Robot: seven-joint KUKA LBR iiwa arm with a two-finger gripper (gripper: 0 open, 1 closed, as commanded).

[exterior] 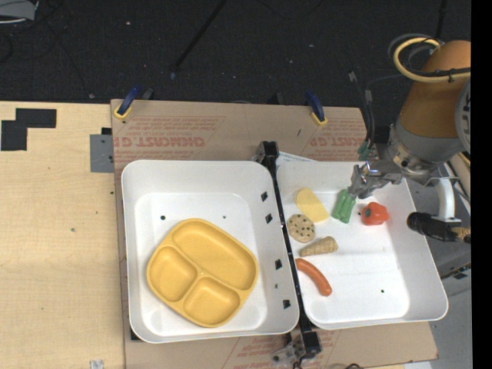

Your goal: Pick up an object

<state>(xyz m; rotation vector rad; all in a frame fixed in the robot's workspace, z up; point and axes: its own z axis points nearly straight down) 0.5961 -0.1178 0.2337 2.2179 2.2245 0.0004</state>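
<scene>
While the arm [430,106] reaches in over the right bin's [384,298] far right corner, the gripper [367,177] sits just above the green object [344,205]; finger state: cannot tell, wrist hardware blocks it. Left bin [192,177] holds one yellow divided plate [201,271], three compartments, near its front left. Right bin holds six items, all in its far half toward the divider: pale yellow block [311,204], round speckled cookie [300,227], tan cone-shaped piece [319,246], orange-red sausage [314,276], the green object, and a red pepper [374,214]. Green object lies near the far edge, long axis running far-to-near, slightly tilted, top end just under the gripper. Red pepper sits just right of it.
</scene>
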